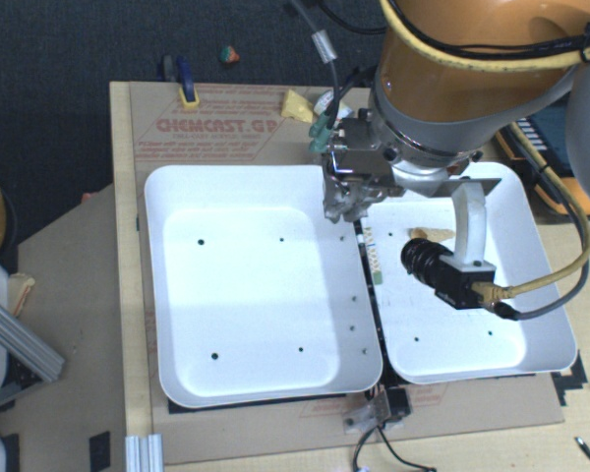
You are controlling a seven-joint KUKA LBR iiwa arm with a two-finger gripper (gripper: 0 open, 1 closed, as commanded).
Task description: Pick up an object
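A: White plastic, 2 bins: the left bin [246, 283] looks bare. What is there to pick?

B: I see a small tan object [432, 234] in the right bin [531, 264], near its far side, partly hidden by the arm.

A: And the gripper [346, 203]?

B: It hangs over the divide between the bins, beside the object, not on it. Whether its jaws are open, I cannot tell. Nothing looks lifted; the pick seems undone.

A brown bench [216, 126] holds two white bins – the left bin [246, 283] and the right bin [472, 342] – side by side, touching.
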